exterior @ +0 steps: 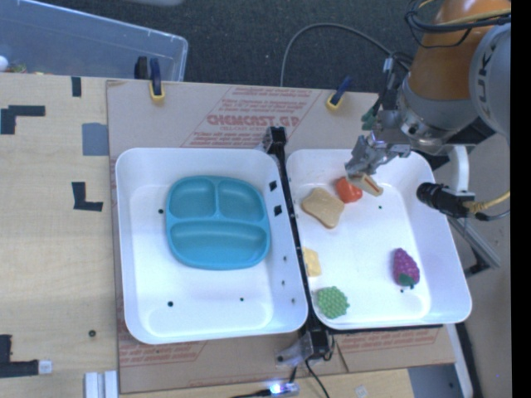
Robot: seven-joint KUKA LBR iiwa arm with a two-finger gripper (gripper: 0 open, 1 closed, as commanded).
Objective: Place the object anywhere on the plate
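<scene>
Bright, even light; slightly soft focus

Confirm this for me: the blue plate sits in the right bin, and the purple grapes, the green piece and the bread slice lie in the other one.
Not quite. The camera view shows the blue plate in the left bin, not the right. The purple grapes, the green piece and the bread slice do lie in the other one, the right bin.

A robotics lab is showing here: cardboard (249, 114) is lying clamped to the table (50, 222) behind the pincer (358, 169), with cables (311, 40) trailing and toy food (405, 266) sitting in white bins (133, 305).
</scene>
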